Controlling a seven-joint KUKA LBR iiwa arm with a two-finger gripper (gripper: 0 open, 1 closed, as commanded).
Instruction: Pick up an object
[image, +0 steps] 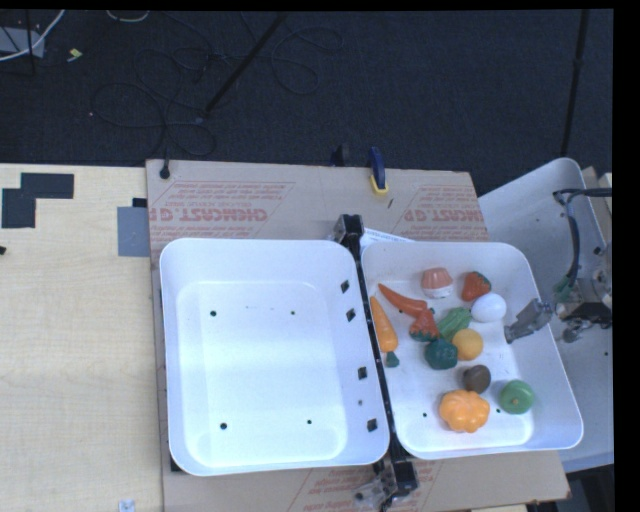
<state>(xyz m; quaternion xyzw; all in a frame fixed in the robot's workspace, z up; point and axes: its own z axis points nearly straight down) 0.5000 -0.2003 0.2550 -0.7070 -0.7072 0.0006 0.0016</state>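
Camera view has the toys crowded in the right bin (545, 425), loose and mixed, probably so any one can serve as the pick: carrot (383, 325), white ball (488, 308), orange pumpkin (464, 411), green ball (516, 397). At that bin's right rim sits the gripper (527, 322), near the white ball and touching none of them; whether it is parted or closed, I cannot tell. To the left lies the left bin (180, 350).

high fixed view, slanting over both bins (170, 300)
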